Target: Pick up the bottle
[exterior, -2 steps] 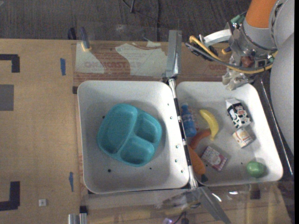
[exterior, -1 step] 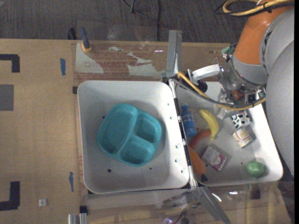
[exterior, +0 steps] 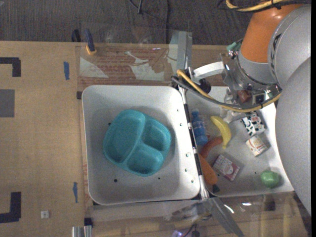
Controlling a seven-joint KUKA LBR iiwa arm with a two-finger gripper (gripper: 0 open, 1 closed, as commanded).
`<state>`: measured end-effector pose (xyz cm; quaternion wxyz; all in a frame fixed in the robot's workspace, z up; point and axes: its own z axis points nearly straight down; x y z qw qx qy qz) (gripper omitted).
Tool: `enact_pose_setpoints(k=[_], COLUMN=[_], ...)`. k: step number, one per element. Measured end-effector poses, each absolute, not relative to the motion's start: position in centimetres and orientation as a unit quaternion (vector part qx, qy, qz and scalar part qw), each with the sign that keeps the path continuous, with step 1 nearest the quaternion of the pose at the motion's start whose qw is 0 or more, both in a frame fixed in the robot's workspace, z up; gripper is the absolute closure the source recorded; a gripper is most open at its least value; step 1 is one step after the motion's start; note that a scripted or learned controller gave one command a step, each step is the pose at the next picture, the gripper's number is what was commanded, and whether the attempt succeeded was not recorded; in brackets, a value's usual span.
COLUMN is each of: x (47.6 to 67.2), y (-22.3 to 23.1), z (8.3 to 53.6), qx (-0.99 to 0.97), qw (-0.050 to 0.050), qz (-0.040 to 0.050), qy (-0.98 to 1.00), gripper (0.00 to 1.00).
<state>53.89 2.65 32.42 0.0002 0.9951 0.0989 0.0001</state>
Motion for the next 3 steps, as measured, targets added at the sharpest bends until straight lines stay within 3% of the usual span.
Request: enact_pose_setpoints(k=[2,3], x=[49.7,47.9], y=[8.1,6.6], z=[33.4,33.9], qx=[0.995,0.972], qw=[0.0,-0.001], qz=[-0.0009,-0.0033], qy=[0.099,0.236], gripper=[1.0,1.0])
